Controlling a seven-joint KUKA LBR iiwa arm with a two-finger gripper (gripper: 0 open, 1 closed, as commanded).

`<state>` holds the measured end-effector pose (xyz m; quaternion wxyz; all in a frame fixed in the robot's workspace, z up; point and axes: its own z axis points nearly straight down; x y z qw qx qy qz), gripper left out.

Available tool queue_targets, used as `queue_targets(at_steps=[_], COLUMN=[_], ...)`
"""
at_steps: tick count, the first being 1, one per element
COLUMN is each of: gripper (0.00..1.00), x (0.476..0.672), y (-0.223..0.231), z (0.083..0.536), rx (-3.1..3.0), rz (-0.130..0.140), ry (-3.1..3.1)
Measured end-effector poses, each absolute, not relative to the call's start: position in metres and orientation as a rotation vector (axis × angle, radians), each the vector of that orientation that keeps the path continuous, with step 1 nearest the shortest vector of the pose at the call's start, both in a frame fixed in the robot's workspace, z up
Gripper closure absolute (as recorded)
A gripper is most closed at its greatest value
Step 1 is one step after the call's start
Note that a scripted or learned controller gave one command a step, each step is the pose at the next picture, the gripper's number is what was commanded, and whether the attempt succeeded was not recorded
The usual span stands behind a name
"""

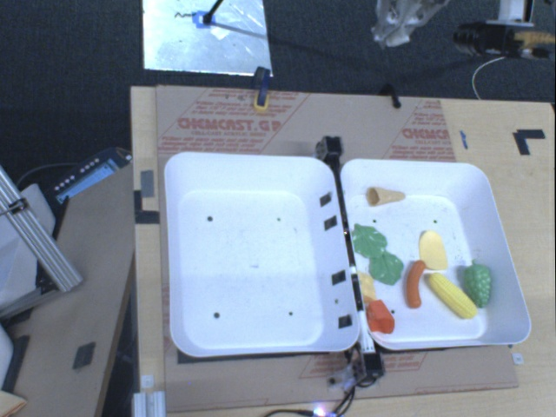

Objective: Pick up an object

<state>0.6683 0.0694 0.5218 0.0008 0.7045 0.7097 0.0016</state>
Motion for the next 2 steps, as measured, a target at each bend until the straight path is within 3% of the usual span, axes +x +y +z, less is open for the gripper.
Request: queue_targets(at_steps=[2], gripper=[1.00], x=[0.668], y=[0.142], z=[0.504], rx=[2.214], rz=[0.002], ry=[2.229])
